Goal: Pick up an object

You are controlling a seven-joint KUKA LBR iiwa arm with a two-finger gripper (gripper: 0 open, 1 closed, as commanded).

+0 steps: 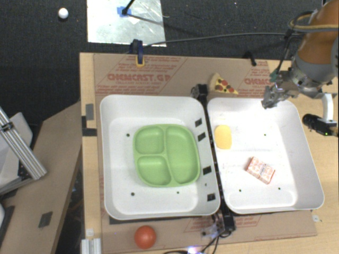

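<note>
So the little pink box (260, 170) sits loose in the right bin (296, 194), yellow piece (223, 137) near its left wall. Tool (270, 98) hangs over the bin's far edge, well apart from both; can't tell its state.

Bench (175, 70) bears two bins (153, 110) (plus orange ball (144, 236)).

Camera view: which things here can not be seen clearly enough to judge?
- Gripper: small and blurred over the right bin's far corner; finger state unreadable.
- Arm: cut off by the right edge.
- Small box: print too small to read.
- Orange ball: near the bottom edge, its underside is hidden.
</note>
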